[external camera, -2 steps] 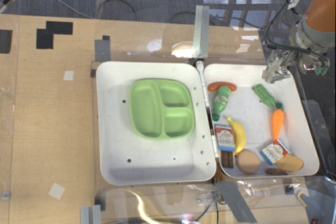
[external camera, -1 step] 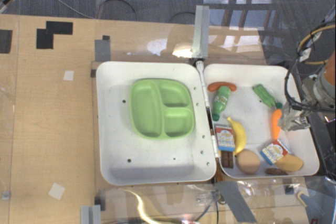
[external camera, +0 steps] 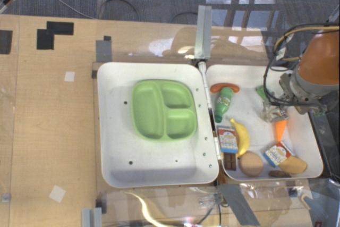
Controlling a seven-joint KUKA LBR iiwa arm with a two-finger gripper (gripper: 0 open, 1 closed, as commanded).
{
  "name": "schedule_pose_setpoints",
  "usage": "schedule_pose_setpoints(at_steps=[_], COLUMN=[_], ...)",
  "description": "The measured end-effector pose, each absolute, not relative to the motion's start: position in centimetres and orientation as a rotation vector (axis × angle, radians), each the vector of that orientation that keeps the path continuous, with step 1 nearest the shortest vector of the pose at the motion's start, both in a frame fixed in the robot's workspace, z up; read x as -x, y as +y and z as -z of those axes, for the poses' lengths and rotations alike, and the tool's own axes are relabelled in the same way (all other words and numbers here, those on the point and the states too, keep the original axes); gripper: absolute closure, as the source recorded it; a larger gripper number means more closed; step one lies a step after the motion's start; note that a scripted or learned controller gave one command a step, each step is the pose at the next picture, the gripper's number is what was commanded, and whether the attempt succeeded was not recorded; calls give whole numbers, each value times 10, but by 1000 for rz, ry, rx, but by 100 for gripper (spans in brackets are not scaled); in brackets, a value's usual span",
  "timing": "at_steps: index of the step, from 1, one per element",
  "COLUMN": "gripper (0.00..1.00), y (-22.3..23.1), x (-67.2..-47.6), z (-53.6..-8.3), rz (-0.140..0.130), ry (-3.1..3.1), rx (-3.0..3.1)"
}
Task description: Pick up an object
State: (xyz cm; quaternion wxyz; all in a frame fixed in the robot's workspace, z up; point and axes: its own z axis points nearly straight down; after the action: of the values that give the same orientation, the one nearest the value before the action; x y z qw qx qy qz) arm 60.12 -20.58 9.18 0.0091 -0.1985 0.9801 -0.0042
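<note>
My gripper [external camera: 275, 113] hovers over the small orange plastic carrot [external camera: 280, 129] near the right white bin's [external camera: 317, 163] right wall; whether it's open I cannot tell. The carrot looks light, rigid, slippery; I'd pinch its thick end.

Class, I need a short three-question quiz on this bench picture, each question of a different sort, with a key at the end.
1. True or false: the green divided plate lies in the left bin.
2. Which thing lies nearest the gripper? A) the banana B) the carrot C) the green bottle
3. Fill in: the banana lies in the ______ bin.

Key
1. True. The plate sits near the middle of the left bin.
2. B. The carrot lies just below the gripper, in the right bin.
3. Right. It lies beside a small carton.
</note>
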Motion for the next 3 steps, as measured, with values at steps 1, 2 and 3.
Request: schedule_pose_setpoints(at_steps=[1, 2, 3], gripper=[0, 0, 100], y=[-205, -203, -201], x=[-599, -523, -530], z=[-89, -90, -105], rz=[7, 8, 18], ry=[3067, 3105, 3085], rx=[620, 370, 379])
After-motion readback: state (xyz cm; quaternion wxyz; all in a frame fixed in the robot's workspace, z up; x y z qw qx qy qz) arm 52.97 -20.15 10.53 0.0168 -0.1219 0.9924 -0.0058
